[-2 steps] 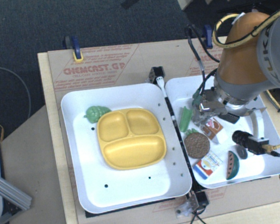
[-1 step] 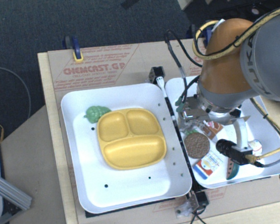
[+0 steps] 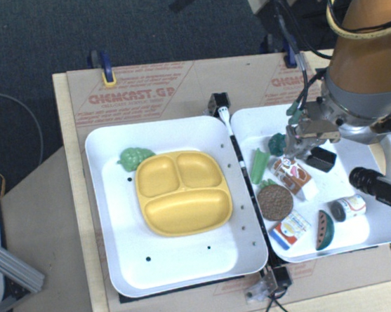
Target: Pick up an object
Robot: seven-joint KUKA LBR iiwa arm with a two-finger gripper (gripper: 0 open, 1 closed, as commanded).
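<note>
Brown board [image 3: 165,85] spread under both bins, printed in red at its far end, with dark carpet [image 3: 25,38] around it and a loop of thin cable [image 3: 33,129] lying left of the yellow plate [image 3: 184,192]. Nearest, below and right of the plate, in the right bin [image 3: 375,236]: watermelon slice [image 3: 323,229], red-and-white pouch [image 3: 289,230], small pale can [image 3: 348,207]. Just right of the plate, past the rims where the left bin [image 3: 118,218] and the right one met: brown round disc [image 3: 275,201], then a striped snack packet [image 3: 293,175], a green stick [image 3: 259,165] and a teal lump [image 3: 277,143]. Hung low over that snack packet, right of the plate: gripper [image 3: 297,148], with a black block [image 3: 321,159] just beside it. Could not tell whether clenched or released, nor whether it touched the packet; saw nothing clearly grasped. Sat in the left bin, touching the plate's far left corner: green leafy lump [image 3: 136,157]. Farther, beyond the plate: blue-and-yellow clamp [image 3: 105,65] on the board's edge. Cut off at the frame's edge, far right of the plate: orange band [image 3: 368,7] and grey arm [image 3: 369,99], hiding the right bin's far corner.
</note>
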